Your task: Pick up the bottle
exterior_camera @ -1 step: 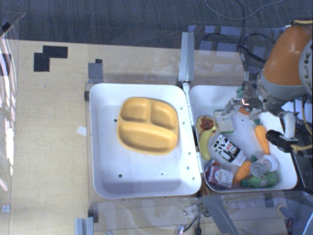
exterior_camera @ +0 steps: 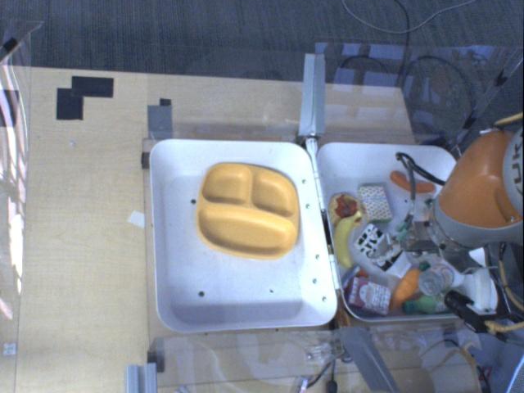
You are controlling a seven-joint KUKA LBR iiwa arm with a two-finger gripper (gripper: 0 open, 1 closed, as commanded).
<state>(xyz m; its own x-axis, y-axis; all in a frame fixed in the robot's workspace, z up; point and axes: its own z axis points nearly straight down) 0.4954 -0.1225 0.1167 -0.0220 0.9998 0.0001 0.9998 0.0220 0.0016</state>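
Well, the desk (exterior_camera: 90, 219) is the biggest thing in front of me, pale wood, carrying two shallow white bins side by side. One grey arm (exterior_camera: 483, 191) with an orange band leans in from the right over the right bin (exterior_camera: 360, 158). The left bin (exterior_camera: 176, 244) holds a single yellow divided tray (exterior_camera: 248, 209) with three compartments, lying flat near its middle.

The right bin is crowded. I count one banana (exterior_camera: 341, 240), one white box with black dots (exterior_camera: 372, 240), one small patterned packet (exterior_camera: 375, 199), one red packet (exterior_camera: 370, 295) at the near edge, one orange carrot-like piece (exterior_camera: 407, 283), one orange stick-shaped piece (exterior_camera: 409, 181) near the far wall, and one bottle (exterior_camera: 427, 303), green, lying on its side along the bin's near right edge.

The end effector (exterior_camera: 413, 234) hangs low over the middle of the clutter, just right of the dotted box. Whether its fingers are spread or pressed together I cannot tell from this angle. The bottle lies nearer to me than the end effector and slightly to its right, apart from it, beside the carrot-like piece.
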